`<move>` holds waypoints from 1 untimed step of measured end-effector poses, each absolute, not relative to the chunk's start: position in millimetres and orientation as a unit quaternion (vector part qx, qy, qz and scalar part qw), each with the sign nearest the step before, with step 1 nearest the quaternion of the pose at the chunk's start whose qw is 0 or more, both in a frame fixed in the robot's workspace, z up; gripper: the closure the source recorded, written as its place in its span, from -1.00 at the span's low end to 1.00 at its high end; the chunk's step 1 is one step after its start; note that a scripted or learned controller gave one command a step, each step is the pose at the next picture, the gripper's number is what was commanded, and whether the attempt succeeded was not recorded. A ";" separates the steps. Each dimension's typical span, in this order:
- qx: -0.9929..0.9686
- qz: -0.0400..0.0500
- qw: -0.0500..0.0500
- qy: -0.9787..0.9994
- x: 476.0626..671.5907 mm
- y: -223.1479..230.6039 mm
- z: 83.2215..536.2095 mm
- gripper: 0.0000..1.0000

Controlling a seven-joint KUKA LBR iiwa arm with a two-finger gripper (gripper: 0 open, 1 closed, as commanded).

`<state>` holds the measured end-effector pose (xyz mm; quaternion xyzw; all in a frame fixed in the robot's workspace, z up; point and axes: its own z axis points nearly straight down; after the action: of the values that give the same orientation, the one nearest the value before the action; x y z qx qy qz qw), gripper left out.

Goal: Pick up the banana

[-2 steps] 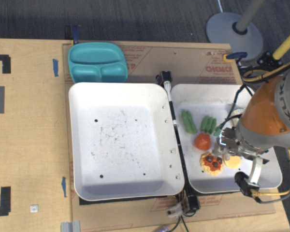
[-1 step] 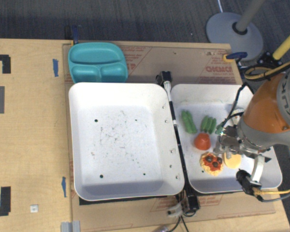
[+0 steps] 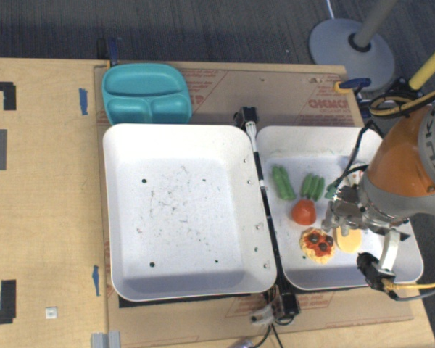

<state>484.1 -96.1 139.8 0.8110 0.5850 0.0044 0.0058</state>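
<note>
right bin (image 3: 297,140) | banana (image 3: 349,239) beneath gripper (image 3: 342,223) | grip state unclear

The arm (image 3: 406,172) ran off the picture's right edge and covered the right bin's (image 3: 304,140) right side. The claw (image 3: 346,220) sat over a yellow thing (image 3: 348,239), mostly hidden; whether it was the banana could not be told.

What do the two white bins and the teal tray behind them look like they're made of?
The left bin and right bin look like thin moulded plastic, matt white: rounded corners, shallow rolled rims, and grey scuffs on the left bin's floor. The teal tray also looks like moulded plastic, smoother and slightly glossy, with soft highlights along its compartment ridges. Neither can be confirmed by look alone.
</note>
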 end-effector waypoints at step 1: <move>0.811 0.005 0.007 0.585 484.8 -96.1 149.9 1.00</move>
<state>484.8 -96.1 149.9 0.8108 0.5852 0.0049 0.0068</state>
